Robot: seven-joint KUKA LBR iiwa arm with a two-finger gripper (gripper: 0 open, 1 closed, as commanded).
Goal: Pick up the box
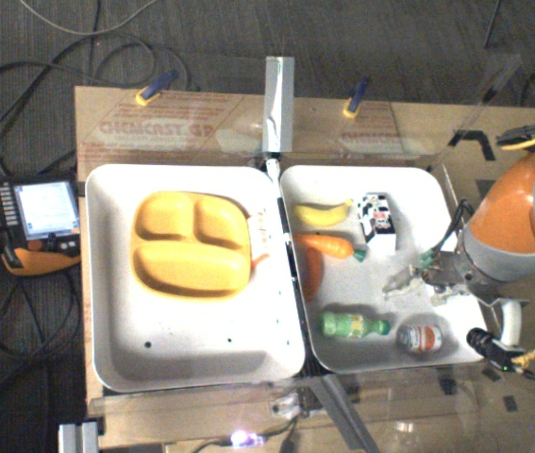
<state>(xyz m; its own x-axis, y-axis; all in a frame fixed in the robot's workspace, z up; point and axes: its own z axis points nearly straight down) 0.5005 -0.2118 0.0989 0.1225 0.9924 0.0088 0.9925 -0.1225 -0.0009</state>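
Note:
The box (376,214) is small, white with black and red print, and stands in the right bin (437,189) near its back, just right of the banana. My gripper (410,277) hangs over the bin's floor, below and to the right of the box and apart from it. It is open, with nothing between its metal fingers (397,282). The grey arm with its orange band (515,217) comes in from the right edge.
In the right bin lie a banana (321,214), a carrot (326,245), a green bottle (353,326) and a can (421,337). The left bin (107,281) holds a yellow divided plate (192,243). A handheld screen (39,212) lies off the bench at left.

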